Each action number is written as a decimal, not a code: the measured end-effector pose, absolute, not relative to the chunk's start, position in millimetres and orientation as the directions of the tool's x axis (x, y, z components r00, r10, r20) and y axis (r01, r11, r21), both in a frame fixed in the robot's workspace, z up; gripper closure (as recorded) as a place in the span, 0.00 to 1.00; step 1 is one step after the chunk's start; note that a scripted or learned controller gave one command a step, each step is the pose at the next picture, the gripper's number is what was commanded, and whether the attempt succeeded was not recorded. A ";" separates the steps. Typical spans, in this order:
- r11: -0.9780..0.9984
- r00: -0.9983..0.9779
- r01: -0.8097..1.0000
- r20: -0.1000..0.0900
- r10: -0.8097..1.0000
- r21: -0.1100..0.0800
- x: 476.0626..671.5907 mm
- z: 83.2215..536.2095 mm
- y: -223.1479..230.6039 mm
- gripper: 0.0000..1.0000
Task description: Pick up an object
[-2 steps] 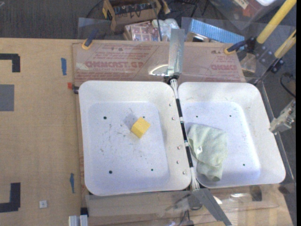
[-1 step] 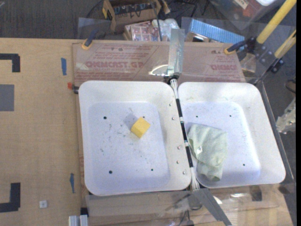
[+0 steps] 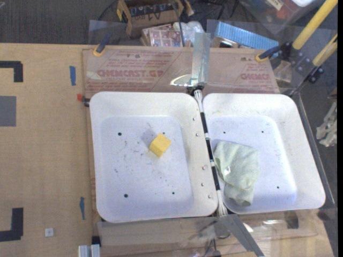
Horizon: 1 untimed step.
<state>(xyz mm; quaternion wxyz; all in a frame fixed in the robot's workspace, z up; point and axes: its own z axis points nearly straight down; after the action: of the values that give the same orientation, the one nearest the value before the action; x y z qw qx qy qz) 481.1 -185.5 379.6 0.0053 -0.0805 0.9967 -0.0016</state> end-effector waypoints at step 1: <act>0.976 -0.976 -0.216 -0.010 -0.216 -0.004 491.1 399.8 -171.4 1.00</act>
<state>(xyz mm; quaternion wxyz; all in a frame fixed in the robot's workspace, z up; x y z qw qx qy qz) 491.1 -171.4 399.8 0.0054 -0.1086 0.9941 -0.0016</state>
